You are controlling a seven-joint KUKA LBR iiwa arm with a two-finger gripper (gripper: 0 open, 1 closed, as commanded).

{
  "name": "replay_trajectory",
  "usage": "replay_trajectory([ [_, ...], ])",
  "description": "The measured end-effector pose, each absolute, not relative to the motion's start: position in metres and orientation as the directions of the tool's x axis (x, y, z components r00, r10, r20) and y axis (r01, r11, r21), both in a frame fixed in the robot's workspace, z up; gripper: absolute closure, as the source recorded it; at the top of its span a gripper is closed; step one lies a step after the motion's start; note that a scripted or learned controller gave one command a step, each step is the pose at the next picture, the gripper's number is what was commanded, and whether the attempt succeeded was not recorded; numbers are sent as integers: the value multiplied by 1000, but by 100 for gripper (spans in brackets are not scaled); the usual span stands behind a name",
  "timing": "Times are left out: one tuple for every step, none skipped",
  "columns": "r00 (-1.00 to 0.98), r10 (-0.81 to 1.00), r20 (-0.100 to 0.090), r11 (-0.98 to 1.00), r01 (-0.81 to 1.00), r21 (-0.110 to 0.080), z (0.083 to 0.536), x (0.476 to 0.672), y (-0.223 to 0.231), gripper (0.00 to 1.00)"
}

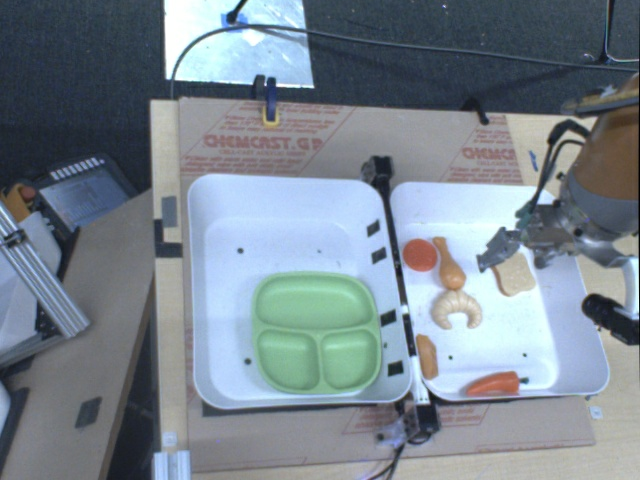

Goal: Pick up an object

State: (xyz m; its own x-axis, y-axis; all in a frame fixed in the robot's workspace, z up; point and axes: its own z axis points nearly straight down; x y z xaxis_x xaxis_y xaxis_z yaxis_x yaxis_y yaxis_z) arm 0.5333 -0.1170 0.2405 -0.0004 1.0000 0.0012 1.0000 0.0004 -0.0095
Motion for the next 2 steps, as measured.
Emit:
replay_trajectory([
  [-3, 1000, 0, 3, 1000, 2, 246, 536, -117, 0],
  [-1, 1000, 1, 1, 1000, -2, 204, 536, -114, 0],
])
